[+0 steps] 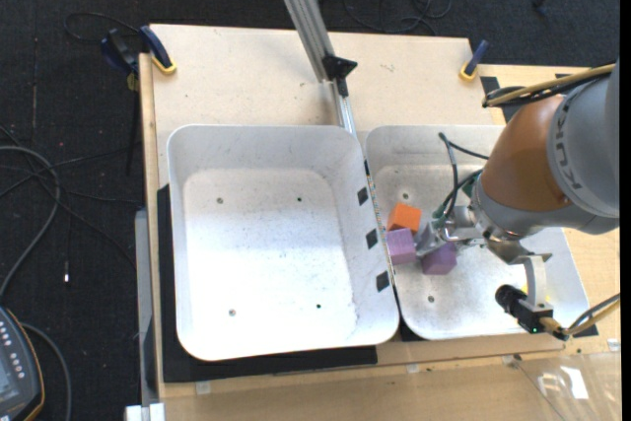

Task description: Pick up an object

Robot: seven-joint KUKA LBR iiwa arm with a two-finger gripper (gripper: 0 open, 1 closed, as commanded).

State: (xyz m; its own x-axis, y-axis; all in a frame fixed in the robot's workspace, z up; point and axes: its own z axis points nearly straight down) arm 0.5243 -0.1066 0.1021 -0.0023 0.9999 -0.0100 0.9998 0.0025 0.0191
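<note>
Low in the right-hand shallow white bin (513,315), the end effector (437,237) sits against 2 purple blocks (402,245) and (440,260), with a small orange block (404,217) just beside them. Whether it grips anything, I cannot tell.
</note>
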